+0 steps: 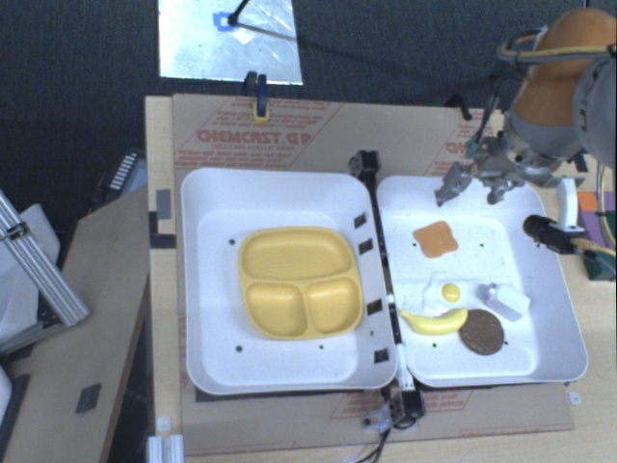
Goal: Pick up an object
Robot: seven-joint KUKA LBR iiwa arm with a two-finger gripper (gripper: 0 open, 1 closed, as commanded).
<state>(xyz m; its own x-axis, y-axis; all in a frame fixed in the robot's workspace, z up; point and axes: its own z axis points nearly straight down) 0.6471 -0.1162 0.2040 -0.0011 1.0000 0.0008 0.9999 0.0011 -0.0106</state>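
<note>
Two-finger end effector (474, 192) spread open, holding nothing, hovering over the far edge of the right shallow white bin (554, 302). Below it in that bin: flat orange square piece (436, 240) nearest, then toy fried egg (448, 293), yellow plastic banana (435, 321) touching the egg's near side, round brown cookie-like disc (481, 334) just right of the banana, small white block (505, 300) near the disc. Yellow three-compartment plastic tray (294, 282) centred in the left white bin (212, 258). Both bins side by side on the cardboard-covered tabletop (318, 128).

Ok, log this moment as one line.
gripper open, holding nothing, above right bin far edge | orange slice nearest | yellow tray in left bin
</note>
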